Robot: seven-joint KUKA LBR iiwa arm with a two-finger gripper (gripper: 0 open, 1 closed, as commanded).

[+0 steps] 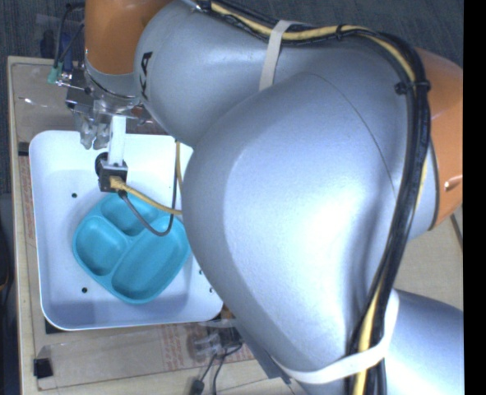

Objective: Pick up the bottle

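From the camera above the tabletop (20, 85), my hand (94, 134) hangs over the corner of the white bin (39, 220) that sits toward the top left of the view. It is close to the bin's rim and points down. I hold it that way, I judge, because a shallow bin is best entered from straight above. At this slant I cannot tell whether my hand is open or closed, and I can make out nothing gripped in it.

A blue dish (131, 249) with three hollows lies flat on the bin's floor, hollows up, nearer the lower edge of the view. It is near my hand but apart from it. It is not what I am after, so staying off it makes sense.

My own arm (308, 204) sweeps in from the right and covers the right side of this bin and all that lies beyond it. For that reason I cannot tell where the bottle is; it may sit under the arm's bulk.

By my reckoning the pick is not yet made. The rim is close beside my hand, so a careless descent here could catch the bin's wall.
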